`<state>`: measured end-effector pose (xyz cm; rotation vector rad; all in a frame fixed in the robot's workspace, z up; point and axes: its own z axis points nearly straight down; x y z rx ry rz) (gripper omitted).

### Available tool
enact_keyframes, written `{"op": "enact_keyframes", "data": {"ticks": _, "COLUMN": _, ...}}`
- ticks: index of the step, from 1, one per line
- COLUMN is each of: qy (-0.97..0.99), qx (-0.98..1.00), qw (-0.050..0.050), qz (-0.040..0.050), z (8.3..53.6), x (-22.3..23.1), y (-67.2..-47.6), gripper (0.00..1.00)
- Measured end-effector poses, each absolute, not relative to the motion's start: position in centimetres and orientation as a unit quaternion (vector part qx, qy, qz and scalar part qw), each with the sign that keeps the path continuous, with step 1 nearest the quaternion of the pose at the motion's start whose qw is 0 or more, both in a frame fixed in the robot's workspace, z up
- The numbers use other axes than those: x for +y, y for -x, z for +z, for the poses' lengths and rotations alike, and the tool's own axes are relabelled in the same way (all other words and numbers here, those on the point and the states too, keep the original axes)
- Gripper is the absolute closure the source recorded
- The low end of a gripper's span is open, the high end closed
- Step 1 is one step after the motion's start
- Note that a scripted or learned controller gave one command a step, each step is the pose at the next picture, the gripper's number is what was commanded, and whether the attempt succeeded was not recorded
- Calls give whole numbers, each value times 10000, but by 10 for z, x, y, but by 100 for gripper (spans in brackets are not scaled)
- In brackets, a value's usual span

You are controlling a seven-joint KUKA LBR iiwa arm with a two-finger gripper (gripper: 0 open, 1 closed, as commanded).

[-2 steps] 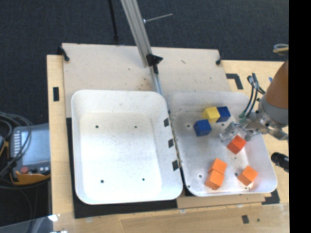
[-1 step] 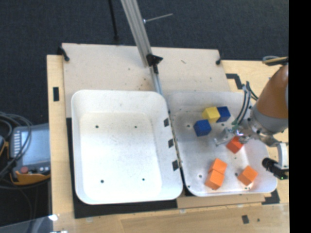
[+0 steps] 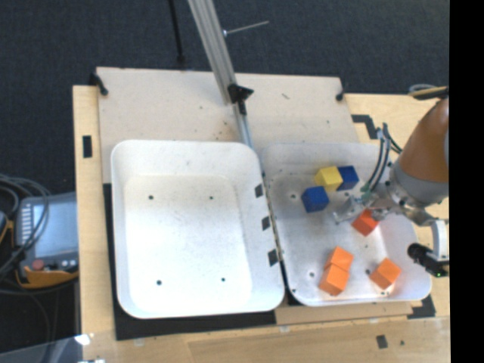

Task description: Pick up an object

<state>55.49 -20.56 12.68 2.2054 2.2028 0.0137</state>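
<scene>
The right bin [image 3: 302,286] holds several small blocks. A yellow cube [image 3: 329,177] touches a blue cube [image 3: 348,176] at the back, and another blue cube [image 3: 315,199] lies just in front of them. Two orange blocks [image 3: 336,269] lie stacked or touching near the front, with a third orange block [image 3: 385,273] to their right. My gripper [image 3: 354,212] reaches in from the right, low over the middle of this bin. A red-orange block [image 3: 365,223] sits right at its tip, partly covered by the wrist.
The left bin [image 3: 121,203] lies beside the right one, their rims meeting at the centre. A slanted aluminium post [image 3: 215,48] rises from the back of the bench. A black cable clip [image 3: 423,257] sticks out by the arm at the right edge.
</scene>
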Motion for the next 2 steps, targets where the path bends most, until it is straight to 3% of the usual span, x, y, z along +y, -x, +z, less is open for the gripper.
{"op": "enact_keyframes", "data": {"ticks": 1, "qy": -7092, "qx": 7048, "qw": 156, "qz": 53, "z": 137, "x": -208, "y": -556, "gripper": 100}}
{"op": "enact_keyframes", "data": {"ticks": 2, "qy": -7061, "qx": 7081, "qw": 30, "qz": 12, "z": 181, "x": -211, "y": -559, "gripper": 100}}
